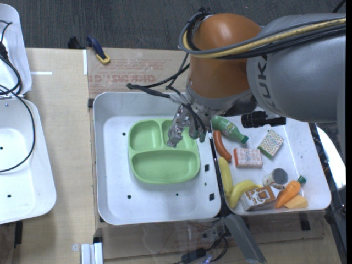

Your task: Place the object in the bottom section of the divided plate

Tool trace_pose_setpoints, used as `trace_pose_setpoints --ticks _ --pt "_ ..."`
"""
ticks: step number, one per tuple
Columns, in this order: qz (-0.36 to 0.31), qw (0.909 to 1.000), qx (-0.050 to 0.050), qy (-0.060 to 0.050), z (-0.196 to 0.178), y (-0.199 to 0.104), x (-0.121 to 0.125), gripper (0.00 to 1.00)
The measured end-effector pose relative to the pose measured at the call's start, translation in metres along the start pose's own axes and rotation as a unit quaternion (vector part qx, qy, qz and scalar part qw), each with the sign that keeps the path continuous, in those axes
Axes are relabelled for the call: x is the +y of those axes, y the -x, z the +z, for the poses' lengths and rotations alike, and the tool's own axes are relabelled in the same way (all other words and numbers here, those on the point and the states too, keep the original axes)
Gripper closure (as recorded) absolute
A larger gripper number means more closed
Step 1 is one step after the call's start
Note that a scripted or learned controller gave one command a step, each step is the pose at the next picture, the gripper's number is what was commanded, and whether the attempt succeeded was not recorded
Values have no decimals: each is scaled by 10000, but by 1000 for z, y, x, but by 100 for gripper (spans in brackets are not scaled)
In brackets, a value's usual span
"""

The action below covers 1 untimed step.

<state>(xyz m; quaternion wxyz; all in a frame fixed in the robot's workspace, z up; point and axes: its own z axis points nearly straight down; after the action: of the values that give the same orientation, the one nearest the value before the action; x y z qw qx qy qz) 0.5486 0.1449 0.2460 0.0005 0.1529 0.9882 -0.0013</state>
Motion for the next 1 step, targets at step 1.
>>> trace_pose_setpoints --ticks 1 --pt "-142 9999 15 2 4 -50 18 100"
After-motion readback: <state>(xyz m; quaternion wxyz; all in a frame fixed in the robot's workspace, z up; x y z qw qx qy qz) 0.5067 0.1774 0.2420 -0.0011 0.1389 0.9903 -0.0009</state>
